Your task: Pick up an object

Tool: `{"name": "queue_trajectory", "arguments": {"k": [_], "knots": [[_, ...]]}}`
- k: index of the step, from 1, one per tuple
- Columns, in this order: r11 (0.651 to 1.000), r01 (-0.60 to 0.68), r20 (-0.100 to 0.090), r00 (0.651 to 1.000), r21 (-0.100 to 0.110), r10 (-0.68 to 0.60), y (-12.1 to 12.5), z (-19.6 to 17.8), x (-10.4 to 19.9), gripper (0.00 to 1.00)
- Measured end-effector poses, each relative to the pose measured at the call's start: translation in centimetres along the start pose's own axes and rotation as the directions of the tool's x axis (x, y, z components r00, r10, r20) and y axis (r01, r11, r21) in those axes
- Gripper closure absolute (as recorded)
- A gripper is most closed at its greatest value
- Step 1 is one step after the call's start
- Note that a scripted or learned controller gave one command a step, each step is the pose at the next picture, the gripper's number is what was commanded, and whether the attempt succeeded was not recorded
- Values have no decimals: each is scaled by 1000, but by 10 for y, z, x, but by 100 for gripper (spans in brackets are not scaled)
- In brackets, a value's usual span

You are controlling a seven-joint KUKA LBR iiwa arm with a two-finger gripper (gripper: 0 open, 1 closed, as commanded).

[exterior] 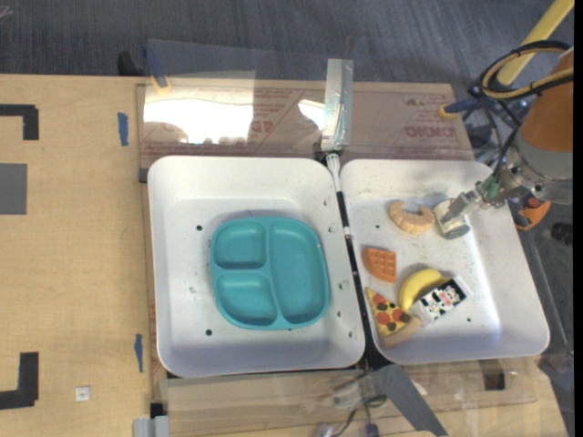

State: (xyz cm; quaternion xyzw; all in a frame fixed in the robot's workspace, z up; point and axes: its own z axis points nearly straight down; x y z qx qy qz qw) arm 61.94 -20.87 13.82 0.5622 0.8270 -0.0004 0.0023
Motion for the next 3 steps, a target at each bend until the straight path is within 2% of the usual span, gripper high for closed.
{"name": "queue_trajectory", "arguments": {"k": [1, 2, 3], "knots": [[995, 100, -4, 995, 12, -100, 65, 52, 42, 0], [976, -220, -3, 976, 3, 220, 13, 25, 5, 0], [867, -499, -8, 867, 2, 499, 6, 52, 12, 0]]}}
